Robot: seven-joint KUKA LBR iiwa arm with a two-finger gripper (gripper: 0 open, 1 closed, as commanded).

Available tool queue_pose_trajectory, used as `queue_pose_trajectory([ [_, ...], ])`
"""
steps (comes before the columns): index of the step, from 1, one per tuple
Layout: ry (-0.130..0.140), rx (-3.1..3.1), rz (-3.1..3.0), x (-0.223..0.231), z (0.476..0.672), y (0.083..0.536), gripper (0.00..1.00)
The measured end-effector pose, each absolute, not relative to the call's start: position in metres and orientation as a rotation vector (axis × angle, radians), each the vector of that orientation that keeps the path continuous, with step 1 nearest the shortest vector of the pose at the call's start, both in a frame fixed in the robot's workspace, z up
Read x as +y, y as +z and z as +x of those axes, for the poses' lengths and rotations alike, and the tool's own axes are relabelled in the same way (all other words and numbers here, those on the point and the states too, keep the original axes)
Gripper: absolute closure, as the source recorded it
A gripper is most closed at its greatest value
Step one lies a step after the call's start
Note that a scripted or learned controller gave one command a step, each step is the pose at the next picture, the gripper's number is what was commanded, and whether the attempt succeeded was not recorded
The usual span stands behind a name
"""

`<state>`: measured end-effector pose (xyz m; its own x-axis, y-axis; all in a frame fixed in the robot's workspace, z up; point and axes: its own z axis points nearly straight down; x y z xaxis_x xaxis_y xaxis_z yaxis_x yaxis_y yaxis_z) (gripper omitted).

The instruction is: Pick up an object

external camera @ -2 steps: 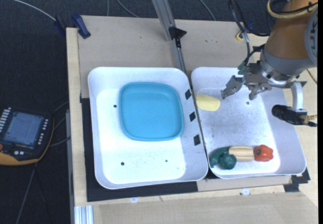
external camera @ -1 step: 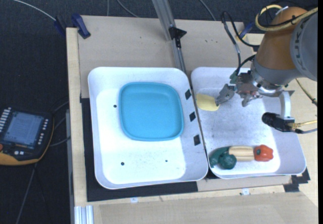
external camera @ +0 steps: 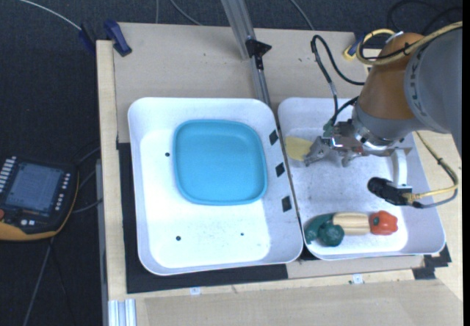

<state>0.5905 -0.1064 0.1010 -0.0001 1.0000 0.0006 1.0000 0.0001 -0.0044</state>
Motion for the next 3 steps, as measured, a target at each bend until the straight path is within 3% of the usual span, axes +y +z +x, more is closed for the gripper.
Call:
queue_pose_trajectory([
  [1, -0.002, -2.222, -2.222, -0.106, 0.592, 0.114, 1.00],
  [3, -0.005, -2.225, -2.224, -0.113, 0.606, 0.224, 1.00],
])
